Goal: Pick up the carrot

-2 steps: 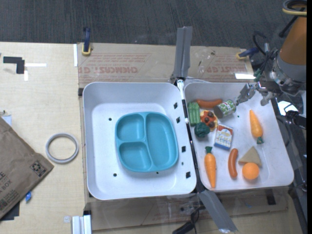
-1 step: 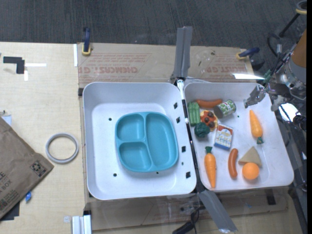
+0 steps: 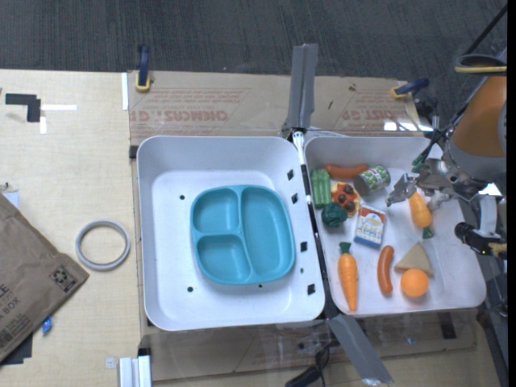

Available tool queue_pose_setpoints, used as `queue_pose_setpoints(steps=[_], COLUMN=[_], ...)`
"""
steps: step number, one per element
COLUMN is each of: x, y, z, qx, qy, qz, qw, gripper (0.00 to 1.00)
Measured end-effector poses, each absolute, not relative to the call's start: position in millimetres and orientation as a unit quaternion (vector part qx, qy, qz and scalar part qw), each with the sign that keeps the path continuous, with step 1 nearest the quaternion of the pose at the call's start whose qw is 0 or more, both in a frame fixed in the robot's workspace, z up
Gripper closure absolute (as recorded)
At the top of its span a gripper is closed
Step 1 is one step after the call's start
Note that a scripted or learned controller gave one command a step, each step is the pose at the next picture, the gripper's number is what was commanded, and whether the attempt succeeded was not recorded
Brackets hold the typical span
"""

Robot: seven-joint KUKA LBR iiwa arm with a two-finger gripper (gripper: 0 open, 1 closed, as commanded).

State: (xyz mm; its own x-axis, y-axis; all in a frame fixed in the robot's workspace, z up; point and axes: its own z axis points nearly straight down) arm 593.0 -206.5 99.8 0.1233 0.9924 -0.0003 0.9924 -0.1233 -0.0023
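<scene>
Right bin [image 3: 476, 293] on desk: gripper [image 3: 413, 190] hovering above small carrot [image 3: 420, 212]; finger state impossible to tell.

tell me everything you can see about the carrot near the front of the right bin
The orange toy carrot with a green leafy top looks like smooth plastic. It lies flat on the floor of the right white bin, near the left wall, green end pointing away from the front edge and tapered tip toward it. The red sausage-shaped toy lies to its right, apart from it. Nothing grips it.

Single fixed camera above the bench, looking down aslant, both white bins [image 3: 149, 216] framed
</scene>
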Motion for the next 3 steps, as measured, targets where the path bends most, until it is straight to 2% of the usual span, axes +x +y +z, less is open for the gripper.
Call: queue_pose_setpoints(steps=[1, 2, 3], x=[593.1, 598.4, 542.7], y=[-206, -150, -158], z=[106, 228, 235], qx=[-0.749, -0.742, -0.744], qy=[-0.663, -0.670, -0.668], qz=[0.0021, 0.0018, 0.0027], qw=[0.003, 0.001, 0.002], gripper=[1.00, 1.00, 1.00])
